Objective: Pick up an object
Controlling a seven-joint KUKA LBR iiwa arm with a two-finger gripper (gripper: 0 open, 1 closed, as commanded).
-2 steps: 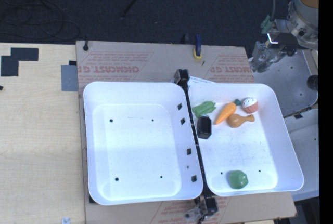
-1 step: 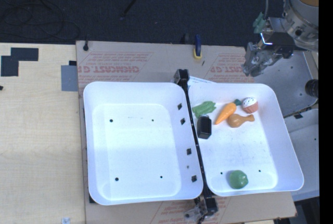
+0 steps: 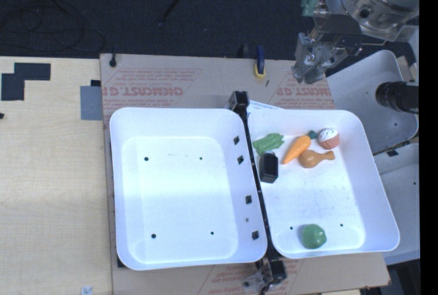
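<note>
Hovering with my gripper, finger state unclear, I count one carrot below me, tip pointing down-left, among six toys.

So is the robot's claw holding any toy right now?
No. The gripper hangs above the bench behind the right bin, nothing between its fingers. The toys, like the carrot, lie in that bin.
</note>
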